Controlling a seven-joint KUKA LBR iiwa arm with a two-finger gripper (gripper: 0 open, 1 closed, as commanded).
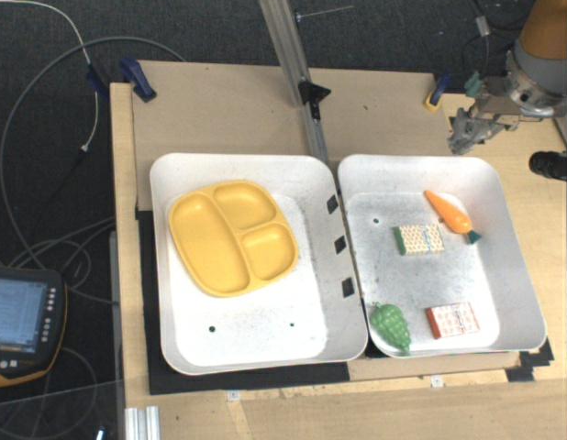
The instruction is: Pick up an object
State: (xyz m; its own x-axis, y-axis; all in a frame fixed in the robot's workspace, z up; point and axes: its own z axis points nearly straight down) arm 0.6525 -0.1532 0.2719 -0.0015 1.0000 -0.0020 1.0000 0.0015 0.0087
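Grey metal made up the gripper (467, 134), which hung at about two o'clock in the camera view, above the bare bench (219, 108) just past the far rim of the right bin (517, 273). It gripped nothing. Behind it the arm (540, 35) rose toward the upper right corner, its orange band smooth and rounded above a cluster of cables.

Nearest the gripper, inside the right bin, lay a toy carrot (448, 211): a tapered orange cone with a small dark green tip, pointing toward five o'clock. Just beside it, at its eight o'clock, rested a small flat packet (418, 239), rectangular, with a pale green-and-white checked print. Toward the bin's near edge sat a second flat packet (452, 320), reddish orange with white panels. At the bin's seven o'clock corner, touching the rim, was a bumpy green object (390, 326), rounded and knobbly like a leafy vegetable.

Both bins were shallow white plastic with rounded corners and speckled floors. The left bin (173, 337) held a glossy yellow tray (233, 236), oval, moulded into three compartments.
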